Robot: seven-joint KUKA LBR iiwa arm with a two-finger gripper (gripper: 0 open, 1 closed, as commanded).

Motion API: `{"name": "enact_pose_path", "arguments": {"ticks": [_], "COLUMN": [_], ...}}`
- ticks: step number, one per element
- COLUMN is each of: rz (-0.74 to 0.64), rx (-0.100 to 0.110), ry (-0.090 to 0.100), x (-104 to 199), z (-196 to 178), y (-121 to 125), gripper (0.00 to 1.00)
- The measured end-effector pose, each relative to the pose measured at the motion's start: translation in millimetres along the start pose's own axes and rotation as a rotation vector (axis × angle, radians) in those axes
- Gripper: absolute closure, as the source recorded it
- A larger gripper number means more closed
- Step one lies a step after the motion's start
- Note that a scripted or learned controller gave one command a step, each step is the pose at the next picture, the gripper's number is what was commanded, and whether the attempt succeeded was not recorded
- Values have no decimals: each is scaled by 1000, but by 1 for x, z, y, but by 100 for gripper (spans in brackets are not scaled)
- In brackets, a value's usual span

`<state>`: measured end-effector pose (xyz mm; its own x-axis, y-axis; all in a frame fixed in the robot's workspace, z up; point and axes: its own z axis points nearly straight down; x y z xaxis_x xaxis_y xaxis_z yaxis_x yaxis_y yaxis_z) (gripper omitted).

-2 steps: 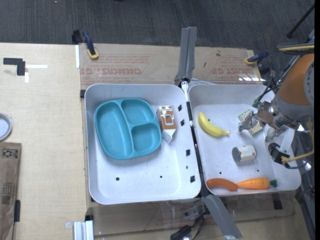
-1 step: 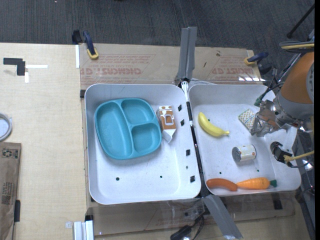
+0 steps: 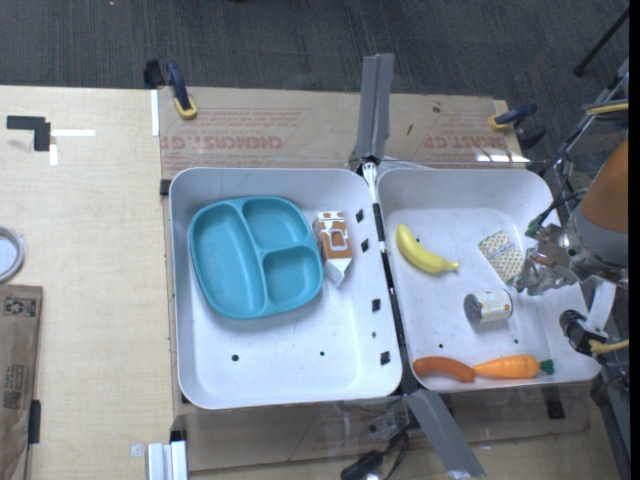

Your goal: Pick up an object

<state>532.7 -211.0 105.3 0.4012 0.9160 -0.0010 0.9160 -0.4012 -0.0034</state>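
Note:
The right bin [image 3: 450,193] holds a yellow banana [image 3: 424,252], a patterned beige packet [image 3: 501,254], a small grey can lying on its side [image 3: 488,308], and an orange carrot [image 3: 510,368] end to end with a red-orange vegetable [image 3: 443,369] along the front wall. My gripper [image 3: 534,269] hangs at the bin's right side, just right of the packet and above and to the right of the can. I see nothing held in it. The left bin [image 3: 270,378] holds a blue divided plate [image 3: 256,256] and a small orange-and-white carton [image 3: 333,240].
A grey divider post [image 3: 375,108] stands behind the wall where the two bins meet. Clamps [image 3: 181,92] sit on the cardboard behind the bins. Cables and arm parts [image 3: 590,338] crowd the right edge. A tape roll [image 3: 8,256] lies at the far left.

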Motion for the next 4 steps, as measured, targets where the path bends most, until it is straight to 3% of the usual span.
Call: {"name": "enact_pose_path", "arguments": {"ticks": [1,2,3,4], "rz": [-8,-81,-84,-84], "rx": [4,-2,-1,-1], "ry": [8,0,-2,-2], "x": [7,59,59,59], "z": [0,14,5,5], "y": [-1,33,33,33], "gripper": [0,0,100,0]}}
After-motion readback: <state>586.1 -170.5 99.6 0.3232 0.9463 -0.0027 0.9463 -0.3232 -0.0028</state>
